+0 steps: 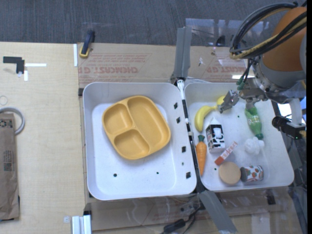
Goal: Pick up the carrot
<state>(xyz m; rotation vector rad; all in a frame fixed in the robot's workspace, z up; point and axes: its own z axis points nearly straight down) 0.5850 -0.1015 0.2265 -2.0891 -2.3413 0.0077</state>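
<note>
The carrot (201,154) is orange with a green top. It lies lengthwise along the left wall of the right bin (287,162), green end toward the back, just below the banana (203,116). My gripper (228,102) hangs over the back of the right bin, up and to the right of the carrot, near the banana's far tip. It is well apart from the carrot. The grey arm with its orange band (287,38) rises behind it at the upper right.
Beside the carrot stands a small black-and-white carton (215,137). A red-and-white tube (226,153), a tan round item (229,173), a small can (252,173), a white lump (253,146) and a green bottle (253,121) share that bin. A yellow divided plate (136,126) lies in the left bin (97,179).
</note>
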